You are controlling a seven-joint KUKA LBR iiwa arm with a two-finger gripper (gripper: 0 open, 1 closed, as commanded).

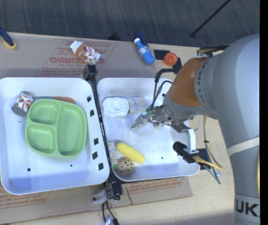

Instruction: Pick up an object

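Camera view shows my pincer (141, 121) over the right bin (169, 161), its fingers spread and gripping nothing, just beside a white lid-like piece (115, 107). Near that bin's front edge lie a corn cob (130, 153) and a speckled ball (123, 166). A green divided plate (56, 127) sits in the left bin (12, 172).

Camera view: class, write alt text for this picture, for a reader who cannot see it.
A grey robot arm reaches from the right into the right-hand white bin, its gripper above the bin floor near a white cup and a yellow corn cob. The left bin holds a green divided plate.
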